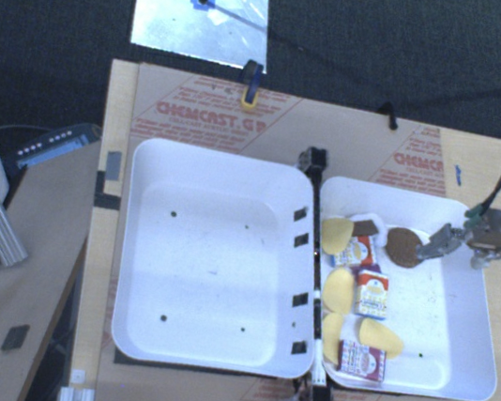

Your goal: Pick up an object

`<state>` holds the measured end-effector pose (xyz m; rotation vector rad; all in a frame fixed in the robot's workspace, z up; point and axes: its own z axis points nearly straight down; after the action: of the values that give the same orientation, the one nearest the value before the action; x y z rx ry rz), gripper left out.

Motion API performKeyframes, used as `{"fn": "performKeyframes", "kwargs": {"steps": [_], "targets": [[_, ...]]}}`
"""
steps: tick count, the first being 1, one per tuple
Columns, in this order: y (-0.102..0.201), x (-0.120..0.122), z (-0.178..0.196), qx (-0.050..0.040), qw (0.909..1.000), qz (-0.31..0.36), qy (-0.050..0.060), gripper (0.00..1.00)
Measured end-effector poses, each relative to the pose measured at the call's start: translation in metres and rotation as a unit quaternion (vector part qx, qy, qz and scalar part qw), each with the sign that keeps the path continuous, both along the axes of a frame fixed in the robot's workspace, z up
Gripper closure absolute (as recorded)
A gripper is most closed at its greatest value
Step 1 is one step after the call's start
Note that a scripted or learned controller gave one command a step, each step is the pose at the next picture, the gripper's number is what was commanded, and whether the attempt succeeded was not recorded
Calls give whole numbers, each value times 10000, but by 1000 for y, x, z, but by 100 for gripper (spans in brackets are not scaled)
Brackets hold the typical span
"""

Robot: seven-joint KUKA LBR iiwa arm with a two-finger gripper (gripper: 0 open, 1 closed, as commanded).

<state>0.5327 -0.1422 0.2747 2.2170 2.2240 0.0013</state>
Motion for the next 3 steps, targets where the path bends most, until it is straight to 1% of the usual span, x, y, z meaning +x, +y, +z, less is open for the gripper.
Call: {"fn": "performKeyframes", "kwargs": {"steps": [1,2,3], "targets": [[29,31,-159,21,10000,20,67,0],[51,79,-187,9,10000,24,-26,0],[34,14,-185,-5,10000,-25,-66,0]]}}
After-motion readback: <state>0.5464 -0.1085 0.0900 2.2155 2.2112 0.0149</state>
